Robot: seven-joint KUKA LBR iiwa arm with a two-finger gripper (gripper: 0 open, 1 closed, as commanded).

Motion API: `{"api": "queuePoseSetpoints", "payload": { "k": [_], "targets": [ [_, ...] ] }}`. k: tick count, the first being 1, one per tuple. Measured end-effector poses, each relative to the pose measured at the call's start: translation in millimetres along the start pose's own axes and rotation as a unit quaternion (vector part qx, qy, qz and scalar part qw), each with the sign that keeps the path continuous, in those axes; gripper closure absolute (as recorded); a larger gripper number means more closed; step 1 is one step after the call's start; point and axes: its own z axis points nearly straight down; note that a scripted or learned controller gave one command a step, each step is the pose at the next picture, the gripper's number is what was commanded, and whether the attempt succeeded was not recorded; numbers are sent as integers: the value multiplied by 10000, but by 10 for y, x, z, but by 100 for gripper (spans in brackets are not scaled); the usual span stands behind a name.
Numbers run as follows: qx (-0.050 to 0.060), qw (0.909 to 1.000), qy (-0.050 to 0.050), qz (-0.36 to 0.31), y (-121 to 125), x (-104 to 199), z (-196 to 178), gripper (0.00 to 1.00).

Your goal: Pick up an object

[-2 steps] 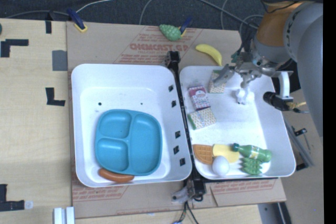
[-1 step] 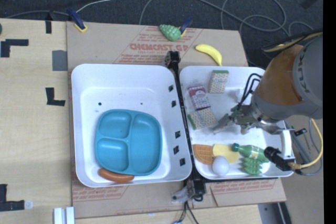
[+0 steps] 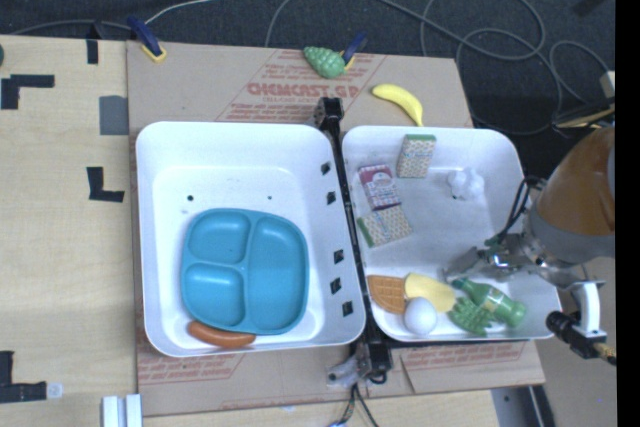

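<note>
Gripper (image 3: 478, 262) low in the right bin (image 3: 500, 150), its jaw state impossible to tell, poised just above a green toy (image 3: 487, 308) (likeliest target) clustered with a white egg (image 3: 420, 316) at the near wall.

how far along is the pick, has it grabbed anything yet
Nothing looks picked up yet. The gripper is down in the right bin, just above the green bottle, with nothing visibly between its fingers. Grasping and lifting an object remain.
</note>
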Motion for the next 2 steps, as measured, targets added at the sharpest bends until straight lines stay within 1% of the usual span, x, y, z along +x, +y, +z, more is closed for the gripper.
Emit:
{"api": "queuePoseSetpoints", "payload": {
  "k": [1, 2],
  "targets": [
    [-31, 10000, 2, -23, 618, 785, -6, 0],
    [38, 10000, 2, -8, 1831, 1006, 15, 0]
  ]
}}
